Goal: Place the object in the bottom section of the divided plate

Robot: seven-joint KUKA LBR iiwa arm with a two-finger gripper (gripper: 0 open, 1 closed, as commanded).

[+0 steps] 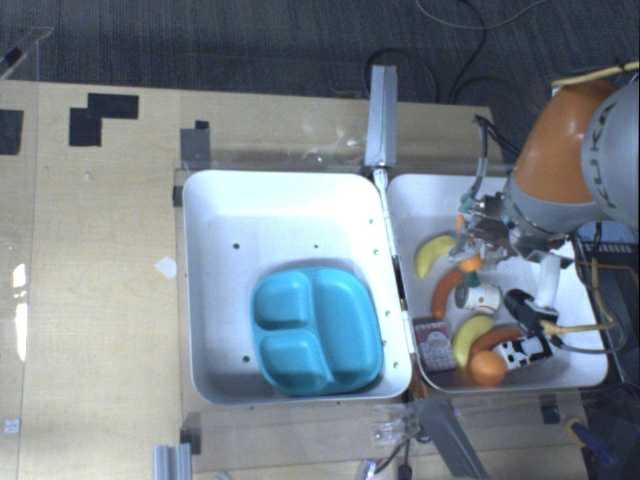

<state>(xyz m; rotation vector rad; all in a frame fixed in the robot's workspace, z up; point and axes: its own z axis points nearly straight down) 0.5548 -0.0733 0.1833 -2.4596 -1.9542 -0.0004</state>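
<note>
1. A single fixed camera sits above the bench (90,268) and looks down at a slant, so the dark floor fills the top strip of the view.
2. It stands far enough off to take in both bins whole: the left bin (215,298) near the middle, the right bin (590,368) beside it.
3. The arm (575,158) enters from the right edge, so the gripper (478,253) appears right of centre, over the right bin.
4. The plate (330,328) lies well to the left of the gripper and lower in the view, in the left bin.
</note>
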